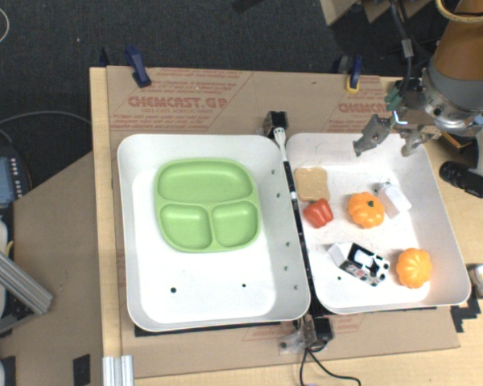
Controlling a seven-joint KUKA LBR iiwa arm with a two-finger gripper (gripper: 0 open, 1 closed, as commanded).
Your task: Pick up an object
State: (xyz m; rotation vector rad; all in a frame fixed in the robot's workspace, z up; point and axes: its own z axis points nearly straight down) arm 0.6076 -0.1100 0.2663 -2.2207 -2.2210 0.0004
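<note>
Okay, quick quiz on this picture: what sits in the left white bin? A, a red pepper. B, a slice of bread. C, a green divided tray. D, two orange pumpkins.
C: the green divided tray lies in the left bin, while the pumpkins, the red pepper and the bread are all in the right bin.

Right bin (pixel 435 215): 2 orange pumpkins (pixel 365 210) (pixel 414 268), red pepper (pixel 318 212), tan bread slice (pixel 311 183), b/w card (pixel 364 264).
</note>
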